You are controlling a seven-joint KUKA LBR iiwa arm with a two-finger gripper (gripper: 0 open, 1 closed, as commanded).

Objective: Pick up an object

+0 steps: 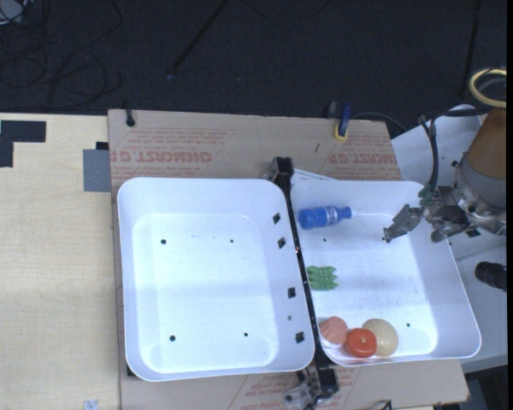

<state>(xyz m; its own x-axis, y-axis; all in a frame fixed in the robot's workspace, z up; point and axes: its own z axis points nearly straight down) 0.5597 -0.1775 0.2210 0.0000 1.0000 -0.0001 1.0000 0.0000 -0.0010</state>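
Note:
In the right bin lie a blue bottle near the far left, a small green object by the left wall, and at the near edge a pink piece, a red round object and a beige round object. My gripper hangs over the bin's far right part, to the right of the blue bottle. Its fingers are spread open with nothing between them.
The left bin sits beside the right one, with a black clamp bar between them. Both rest on cardboard. The arm's wrist and cables crowd the right bin's far right rim.

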